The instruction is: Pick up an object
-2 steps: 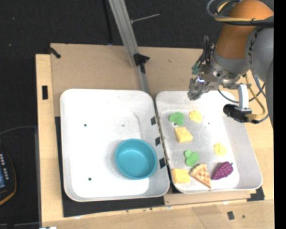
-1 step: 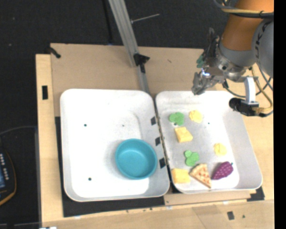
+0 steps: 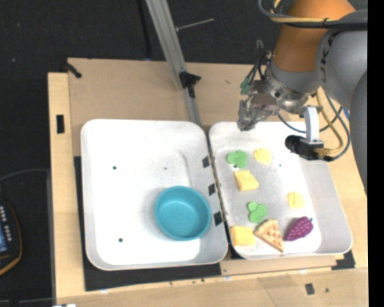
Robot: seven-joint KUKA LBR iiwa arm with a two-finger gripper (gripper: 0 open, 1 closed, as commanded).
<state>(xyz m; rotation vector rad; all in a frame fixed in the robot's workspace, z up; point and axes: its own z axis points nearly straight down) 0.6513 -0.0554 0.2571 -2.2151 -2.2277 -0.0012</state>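
Note:
My gripper (image 3: 248,119) hangs over the back left corner of the right bin (image 3: 323,190), with nothing seen held in it. Below it in that bin lie several toy foods. A green piece (image 3: 237,159) and a small yellow piece (image 3: 262,155) are nearest the gripper. A yellow cheese wedge (image 3: 246,181) and a second green piece (image 3: 257,210) lie farther forward, with another yellow piece (image 3: 295,199) to their right. Along the front wall sit a yellow block (image 3: 242,236), a pizza slice (image 3: 269,234) and purple grapes (image 3: 298,228).
A blue bowl (image 3: 182,212) sits in the left bin (image 3: 115,146), near its front right. A slanted metal pole (image 3: 168,40) rises behind the bins. A black part on a cable (image 3: 304,147) hangs off the arm over the right bin's back edge.

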